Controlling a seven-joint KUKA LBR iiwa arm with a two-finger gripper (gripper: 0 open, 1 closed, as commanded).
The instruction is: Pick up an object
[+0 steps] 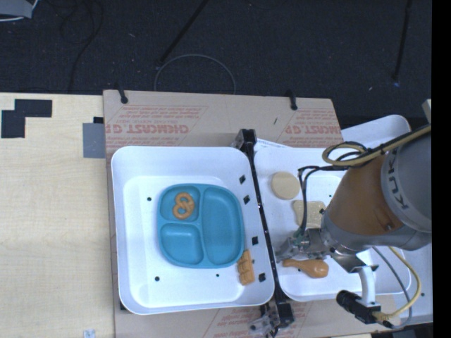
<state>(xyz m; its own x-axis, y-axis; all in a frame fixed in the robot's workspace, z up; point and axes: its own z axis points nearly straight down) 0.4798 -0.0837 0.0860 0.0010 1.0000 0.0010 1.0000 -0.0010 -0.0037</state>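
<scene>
gripper [299,245] low in right bin [394,129], near its left wall | fingers' state: cannot tell | risk: drumstick toy [308,266] just beside gets nudged away, grasp missed

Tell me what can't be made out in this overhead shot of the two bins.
- Gripper: small and partly under the arm in the camera view; whether it is open or shut cannot be told.
- Right bin: much of its floor is hidden by the arm.
- Pale flat piece: partly covered by the arm and cables; full shape unclear.
- Orange item: its right end runs under the arm.
</scene>
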